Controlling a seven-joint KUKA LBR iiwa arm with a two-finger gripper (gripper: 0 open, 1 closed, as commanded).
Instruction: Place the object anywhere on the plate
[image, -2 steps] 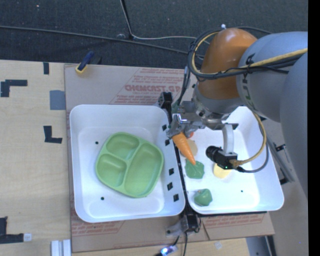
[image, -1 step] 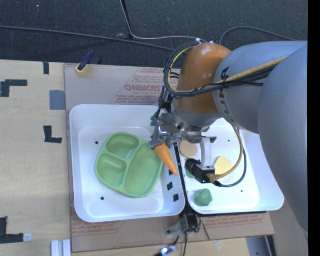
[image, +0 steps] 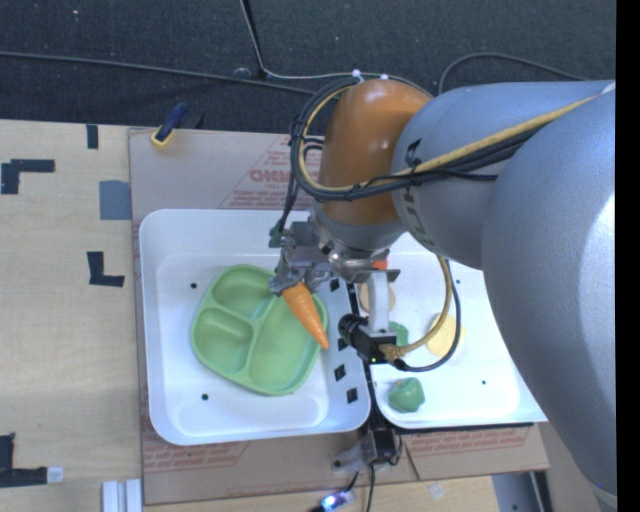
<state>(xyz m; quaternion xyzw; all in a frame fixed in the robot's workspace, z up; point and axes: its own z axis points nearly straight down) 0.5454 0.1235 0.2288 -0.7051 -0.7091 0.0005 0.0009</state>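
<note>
Arm (image: 480, 180): we see it filling the right and centre of the frame.
Left bin (image: 165, 300): lower centre.
Plate (image: 235, 330): green, in the left bin.
Gripper (image: 291, 282): closed around the carrot's top.
Carrot (image: 306, 313): centre frame, over the plate's right edge.

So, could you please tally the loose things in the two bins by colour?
Green: 3, namely the divided plate in the left bin, a small green piece and a rounded green lump in the right bin
Orange: 1, the carrot at the gripper
Total: 4
</note>
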